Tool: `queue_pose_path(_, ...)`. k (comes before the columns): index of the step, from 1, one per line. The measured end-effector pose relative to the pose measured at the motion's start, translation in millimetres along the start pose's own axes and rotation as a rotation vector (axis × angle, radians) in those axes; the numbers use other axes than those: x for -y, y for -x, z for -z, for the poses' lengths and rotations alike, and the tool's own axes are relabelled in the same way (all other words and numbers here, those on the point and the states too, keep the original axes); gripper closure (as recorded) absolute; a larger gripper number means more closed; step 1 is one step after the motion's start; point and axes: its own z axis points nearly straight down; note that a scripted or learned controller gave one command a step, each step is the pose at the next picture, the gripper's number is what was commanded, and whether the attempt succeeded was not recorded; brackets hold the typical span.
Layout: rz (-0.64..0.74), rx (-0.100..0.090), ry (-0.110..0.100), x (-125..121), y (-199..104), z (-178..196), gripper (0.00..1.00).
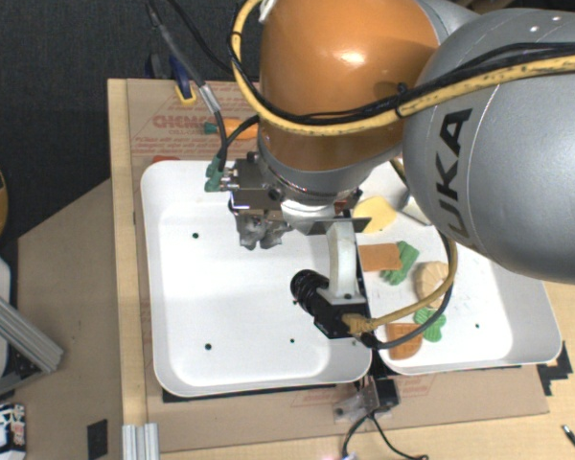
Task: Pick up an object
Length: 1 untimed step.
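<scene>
White bins, right bin's items half hidden behind arm

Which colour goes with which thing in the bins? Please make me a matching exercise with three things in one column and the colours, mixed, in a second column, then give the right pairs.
Things:
1. wedge-shaped piece near the arm
2. flat block in the right bin
3. leafy piece near the front rim of that bin

Colours:
a. green
b. yellow
c. orange-brown

Right pairs: 1-b, 2-c, 3-a.
</scene>
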Motion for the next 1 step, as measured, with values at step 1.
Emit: queue_pose_path(1,0.002,-0.017,0.036,-0.2,1.5,187.7,1.00)
